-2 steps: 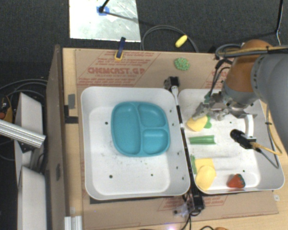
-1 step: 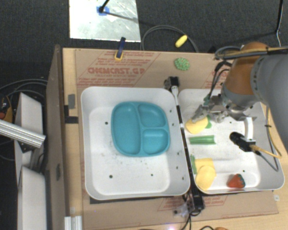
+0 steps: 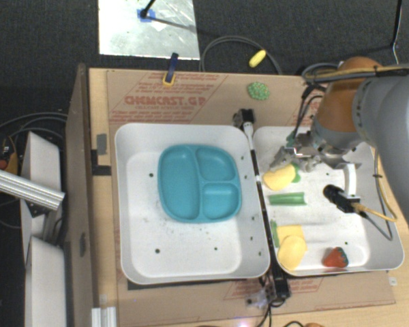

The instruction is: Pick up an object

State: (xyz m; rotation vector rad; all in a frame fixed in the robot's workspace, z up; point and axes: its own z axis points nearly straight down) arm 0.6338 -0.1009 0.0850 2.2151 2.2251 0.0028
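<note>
My gripper (image 3: 294, 157) hangs over the upper left part of the right bin (image 3: 382, 247), with the grey arm coming in from the right. Just below and left of it lies a pale yellow piece (image 3: 278, 178) with a bit of green at its right side. Under that lies a green stick (image 3: 287, 198). Near the bin's front edge sit a yellow rounded item (image 3: 291, 248) and a red strawberry-like item (image 3: 335, 257). Nothing shows as lifted from the bin.
The left bin (image 3: 140, 251) holds a blue divided plate (image 3: 199, 182). Behind the bins, on the cardboard, lie a green knobbly ball (image 3: 258, 90) and a blue and yellow clip (image 3: 170, 70). A yellow object (image 3: 257, 58) rests beyond the bench edge.
</note>
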